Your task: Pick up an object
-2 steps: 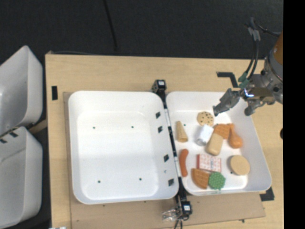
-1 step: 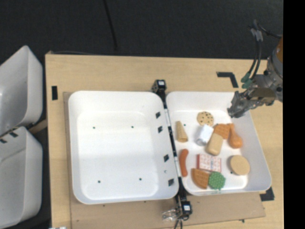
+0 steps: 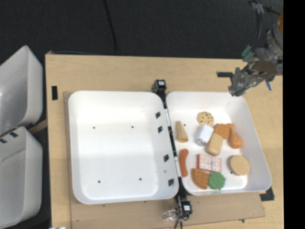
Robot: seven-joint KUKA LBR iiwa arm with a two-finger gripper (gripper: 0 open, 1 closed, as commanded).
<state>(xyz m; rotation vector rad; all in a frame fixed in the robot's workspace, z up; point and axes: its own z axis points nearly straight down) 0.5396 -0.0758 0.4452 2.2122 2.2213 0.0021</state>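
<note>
no legible writing on the pink-checked packet [image 3: 209, 163].

Even overhead light, soft focus, faint shadows.

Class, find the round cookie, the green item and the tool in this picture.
round cookie [image 3: 205, 118], camera view, middle of its top face
green item [image 3: 217, 180], camera view, middle of its top
tool [image 3: 237, 90], camera view, at its tips
</note>
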